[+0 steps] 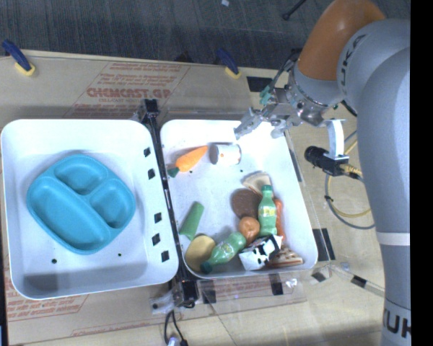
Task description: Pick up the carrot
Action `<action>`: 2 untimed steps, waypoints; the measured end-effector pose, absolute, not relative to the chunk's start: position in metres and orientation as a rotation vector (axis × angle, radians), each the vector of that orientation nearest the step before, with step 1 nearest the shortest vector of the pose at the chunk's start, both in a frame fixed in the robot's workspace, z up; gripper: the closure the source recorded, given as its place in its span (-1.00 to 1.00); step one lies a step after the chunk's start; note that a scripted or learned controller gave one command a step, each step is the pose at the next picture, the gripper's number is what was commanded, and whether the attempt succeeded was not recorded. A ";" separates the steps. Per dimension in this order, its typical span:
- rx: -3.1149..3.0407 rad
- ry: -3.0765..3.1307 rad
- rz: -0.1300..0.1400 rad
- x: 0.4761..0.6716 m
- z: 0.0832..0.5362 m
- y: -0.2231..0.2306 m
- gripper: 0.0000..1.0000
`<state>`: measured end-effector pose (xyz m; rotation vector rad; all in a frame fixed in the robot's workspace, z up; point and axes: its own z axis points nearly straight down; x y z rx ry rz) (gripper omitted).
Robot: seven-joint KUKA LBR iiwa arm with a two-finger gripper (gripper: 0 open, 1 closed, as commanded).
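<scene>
Carrot (pixel 190 157) lies near the back-left corner of the right bin (pixel 294 186), tilted, green tip toward the divider, just beside a small white cup (pixel 225 153); probably a light, rigid, smooth plastic toy, best gripped across its thick orange middle. Gripper (pixel 263 120) hangs over the bin's back rim, right of the carrot, fingers apparently parted and holding nothing, though they are small and blurred.
</scene>
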<state>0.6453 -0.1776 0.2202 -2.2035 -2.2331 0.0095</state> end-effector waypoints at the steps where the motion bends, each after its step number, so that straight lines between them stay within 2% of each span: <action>1: -2.231 -2.219 0.002 0.659 0.126 -0.112 -1.00; 2: -2.420 -2.069 -0.020 0.669 0.116 -0.105 -1.00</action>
